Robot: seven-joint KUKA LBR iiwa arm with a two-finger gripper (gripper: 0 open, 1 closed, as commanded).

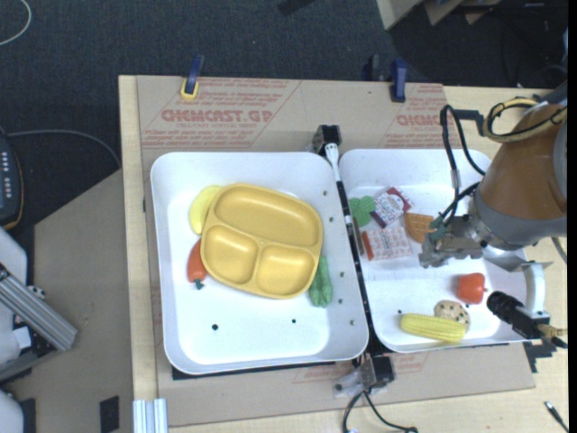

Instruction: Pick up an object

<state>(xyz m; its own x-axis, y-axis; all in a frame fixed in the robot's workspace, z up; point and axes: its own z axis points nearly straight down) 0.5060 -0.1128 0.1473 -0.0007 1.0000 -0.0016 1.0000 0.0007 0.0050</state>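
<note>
At left of centre the left bin (pixel 171 242) carries an upturned yellow divided plate (pixel 261 240), which hides most of a banana (pixel 202 207), a red pepper (pixel 196 266) and a green leafy piece (pixel 321 283) beneath its edges. The right bin (pixel 389 332) holds the likeliest picks: a snack packet (pixel 386 224), corn cob (pixel 433 327), cookie (pixel 451 312) and tomato (pixel 470 287). The gripper (pixel 444 249) hangs over the bin's middle, near the packet; how it is set, I cannot tell.

Brown board (pixel 270 106) printed with red lettering, pinned at its far edge by two clamps: yellow clamp (pixel 190 81) left, blue clamp (pixel 398 79) right. Dark carpet (pixel 135 25) beyond. Aluminium rail (pixel 36 309) at lower left, lying aslant.
</note>
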